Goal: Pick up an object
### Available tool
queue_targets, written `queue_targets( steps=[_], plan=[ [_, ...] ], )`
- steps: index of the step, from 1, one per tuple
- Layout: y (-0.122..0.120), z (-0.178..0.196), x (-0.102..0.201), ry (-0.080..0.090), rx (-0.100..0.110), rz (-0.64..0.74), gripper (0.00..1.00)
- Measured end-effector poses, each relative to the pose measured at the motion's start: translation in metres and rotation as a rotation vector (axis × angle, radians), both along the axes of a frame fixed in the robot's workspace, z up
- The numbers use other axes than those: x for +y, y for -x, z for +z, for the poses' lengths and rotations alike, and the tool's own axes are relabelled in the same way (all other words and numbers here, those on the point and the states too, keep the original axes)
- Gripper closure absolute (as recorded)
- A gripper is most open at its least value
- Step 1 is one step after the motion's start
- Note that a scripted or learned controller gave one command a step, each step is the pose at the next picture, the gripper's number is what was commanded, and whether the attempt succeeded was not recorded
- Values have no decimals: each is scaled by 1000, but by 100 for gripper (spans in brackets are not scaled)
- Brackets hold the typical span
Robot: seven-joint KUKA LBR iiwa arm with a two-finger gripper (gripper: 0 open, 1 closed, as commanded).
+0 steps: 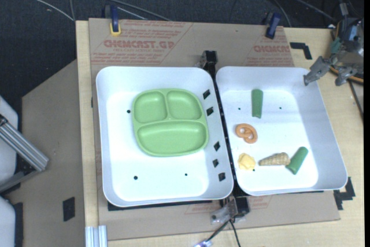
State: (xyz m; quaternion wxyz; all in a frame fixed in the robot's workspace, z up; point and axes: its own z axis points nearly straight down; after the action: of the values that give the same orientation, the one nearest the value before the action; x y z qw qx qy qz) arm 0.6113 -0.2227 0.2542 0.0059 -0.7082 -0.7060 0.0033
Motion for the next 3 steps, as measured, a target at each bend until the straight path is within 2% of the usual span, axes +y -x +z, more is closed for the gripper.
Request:
queue_targets(
  steps=[1, 3],
  plan=[
    [-3, 8, 1, 3, -13, 4, 0],
    [9, -81, 6, 1, -7, 4, 0]
  ],
)
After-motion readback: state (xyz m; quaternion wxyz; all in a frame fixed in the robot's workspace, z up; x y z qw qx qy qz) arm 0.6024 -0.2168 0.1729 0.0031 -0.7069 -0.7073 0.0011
